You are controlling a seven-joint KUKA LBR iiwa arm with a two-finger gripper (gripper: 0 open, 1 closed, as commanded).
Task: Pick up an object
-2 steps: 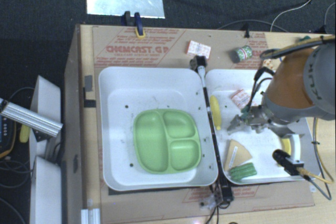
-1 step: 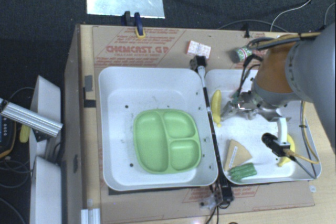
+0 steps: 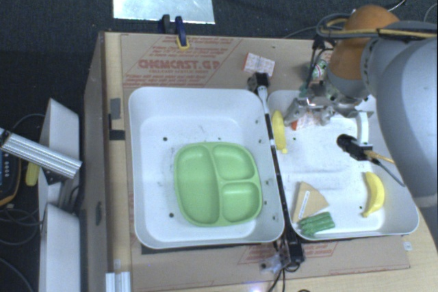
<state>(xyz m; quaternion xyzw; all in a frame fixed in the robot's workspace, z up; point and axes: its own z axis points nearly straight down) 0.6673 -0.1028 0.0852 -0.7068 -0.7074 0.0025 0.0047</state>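
A: Where is the gripper?
B: The gripper (image 3: 311,111) is low over the far end of the right bin (image 3: 404,222), with the grey arm (image 3: 404,85) and its orange band (image 3: 349,58) coming in from view right.

A: Spread, pressed together, or pinching something?
B: Cannot tell. The wrist blocks the view from this angle, and nothing can be seen held.

A: What is there to pick up, and where?
B: A small red-orange bit (image 3: 294,124) is just beside the gripper, on its view-left, camera-ward side. It is too small to identify, and contact is unclear. A yellow elongated piece (image 3: 278,132) lies further view-left of the gripper, along the wall shared by the two bins. A banana (image 3: 373,193) lies well apart from the gripper, toward the near right corner. A tan wedge (image 3: 309,200) sits camera-ward of the gripper, near the bin's front wall, also well apart. A green ridged piece (image 3: 315,223) touches the wedge's near edge and is the farthest of these from the gripper.

A: And the left bin?
B: The left bin (image 3: 147,106) holds a green divided plate (image 3: 217,182), lying flat. It is view-left of the gripper, across the shared wall and well apart.

A: Anything beyond the bins?
B: A small printed card (image 3: 259,64) lies on the bench, past the far rims and view-left of the gripper.
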